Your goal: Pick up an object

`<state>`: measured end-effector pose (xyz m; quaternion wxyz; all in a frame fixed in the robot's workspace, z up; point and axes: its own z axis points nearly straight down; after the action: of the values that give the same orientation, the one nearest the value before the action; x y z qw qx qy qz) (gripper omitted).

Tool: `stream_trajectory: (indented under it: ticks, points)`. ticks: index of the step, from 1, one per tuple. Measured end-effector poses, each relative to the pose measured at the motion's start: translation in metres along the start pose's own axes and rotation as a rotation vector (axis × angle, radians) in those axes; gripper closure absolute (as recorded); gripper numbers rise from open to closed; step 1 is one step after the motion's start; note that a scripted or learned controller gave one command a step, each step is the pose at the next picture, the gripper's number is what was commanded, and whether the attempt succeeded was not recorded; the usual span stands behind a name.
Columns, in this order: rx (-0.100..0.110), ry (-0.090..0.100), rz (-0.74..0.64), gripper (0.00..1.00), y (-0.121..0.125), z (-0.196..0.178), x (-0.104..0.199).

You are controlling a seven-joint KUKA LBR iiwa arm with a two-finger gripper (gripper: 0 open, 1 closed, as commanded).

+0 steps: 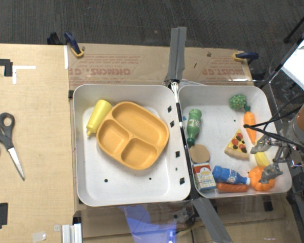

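My gripper (266, 160) hangs over the right edge of the right bin (213, 96), its two metal fingers spread apart and open. A small yellow piece (261, 159) lies in the bin just at the gap between the fingertips; nothing is clamped. An orange fruit (260, 181) sits right under the lower finger (271, 173). Close by are a pizza slice (237, 145), a carrot (250, 122) and a broccoli (237, 102).
The right bin also holds a green bottle (193, 124), a brown disc (199, 153), a small carton (204, 176), a blue bottle (229, 175) and a red sausage (232, 188). In the left bin (86, 186) lie a divided orange plate (133, 134) and a yellow bottle (98, 116). Scissors (7, 140) rest on the bench at left.
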<state>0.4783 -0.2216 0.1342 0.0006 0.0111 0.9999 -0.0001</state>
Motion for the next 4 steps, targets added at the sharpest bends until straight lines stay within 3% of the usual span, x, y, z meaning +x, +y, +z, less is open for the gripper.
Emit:
stream_trajectory:
  ticks: [1, 4]
  points:
    - [0.004, -0.010, 0.023, 0.00, -0.0010, 0.0359, -0.0031]
    - [0.010, -0.013, -0.070, 0.00, -0.0012, 0.0352, -0.0046]
